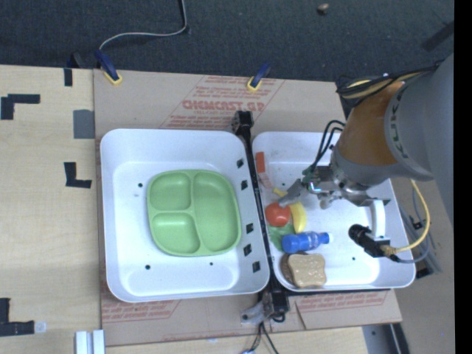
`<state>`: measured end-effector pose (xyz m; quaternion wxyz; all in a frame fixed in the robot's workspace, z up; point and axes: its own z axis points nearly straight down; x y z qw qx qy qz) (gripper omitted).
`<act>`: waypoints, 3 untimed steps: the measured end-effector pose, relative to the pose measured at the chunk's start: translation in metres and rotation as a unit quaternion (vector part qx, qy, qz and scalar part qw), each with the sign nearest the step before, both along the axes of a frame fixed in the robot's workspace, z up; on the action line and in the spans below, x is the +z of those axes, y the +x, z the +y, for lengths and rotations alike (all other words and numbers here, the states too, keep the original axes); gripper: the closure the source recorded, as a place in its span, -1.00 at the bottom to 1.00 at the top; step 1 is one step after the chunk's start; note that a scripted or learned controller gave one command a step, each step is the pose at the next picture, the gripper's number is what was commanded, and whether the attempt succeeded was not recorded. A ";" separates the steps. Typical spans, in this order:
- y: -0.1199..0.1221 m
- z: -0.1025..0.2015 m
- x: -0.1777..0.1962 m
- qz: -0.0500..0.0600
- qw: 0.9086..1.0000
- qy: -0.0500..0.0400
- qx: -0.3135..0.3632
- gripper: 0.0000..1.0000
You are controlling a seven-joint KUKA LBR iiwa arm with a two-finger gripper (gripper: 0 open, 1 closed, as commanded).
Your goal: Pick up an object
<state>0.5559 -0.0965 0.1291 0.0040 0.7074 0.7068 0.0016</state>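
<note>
Camera view: the grey arm with its orange band reaches in from the right and hangs over the right-hand shallow white plastic bin (383,275). Its two-finger gripper (301,188) sits low over the bin's middle, pointing toward the divider, just above and to the right of a cluster of small things. Nothing can be seen between the fingers; whether they are spread or closed I cannot tell from this angle, since dark wrist parts blur into them.

The candidates for picking lie together at the left side of that bin: a small round red-orange toy fruit (277,214), a short yellow banana-like plastic piece (298,216) touching it on the right, a flat green item (278,236) partly under both, a blue plastic bottle with a white cap (304,241) lying on its side just below, and a tan slice of toy bread (306,270) near the front wall.

The left bin (118,198) holds a pale green divided plastic plate (194,212), well apart from the arm.

To do this step well, I judge the arm should settle on one piece, probably the yellow one or the red one nearest the tips, centre over it, and descend straight so the fingers straddle it alone. The crowding is the risk: a slanted approach could nudge the neighbours or pinch two at once
</note>
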 end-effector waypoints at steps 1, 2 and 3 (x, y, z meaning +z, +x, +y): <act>-0.004 0.001 -0.017 0.005 1.000 0.002 0.001 -1.00; -0.020 0.001 -0.043 0.002 1.000 0.001 0.001 -1.00; 0.010 -0.001 -0.043 0.003 1.000 0.001 0.001 -1.00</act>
